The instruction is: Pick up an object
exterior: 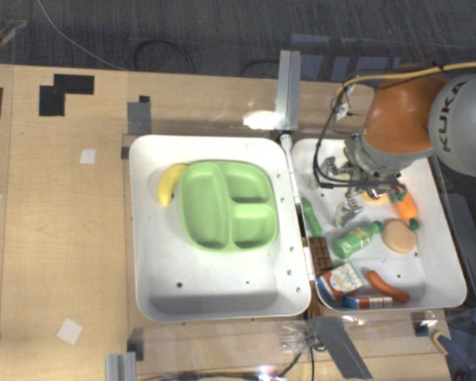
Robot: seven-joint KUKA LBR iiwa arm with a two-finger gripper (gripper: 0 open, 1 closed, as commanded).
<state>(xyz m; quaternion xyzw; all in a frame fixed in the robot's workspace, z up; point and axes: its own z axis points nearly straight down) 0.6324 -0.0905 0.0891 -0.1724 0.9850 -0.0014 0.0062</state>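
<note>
My gripper (351,207) hangs low over the right bin (447,252), near its middle, under the orange wrist band. Just below it lies a green bottle (355,240), tilted. A tan round bun-like piece (399,236) sits to the bottle's right, and an orange carrot (405,205) lies right of the gripper. A sausage (387,286), a small printed packet (343,278) and a brown chocolate bar (322,252) rest along the bin's near side. A green pickle-like piece (311,217) lies by the left wall. Nothing is visibly held.
The left bin (155,276) holds a green divided plate (226,205) with a yellow banana (170,183) at its left edge. A metal post (288,94) stands behind the divider between the bins. Cables loop above the wrist.
</note>
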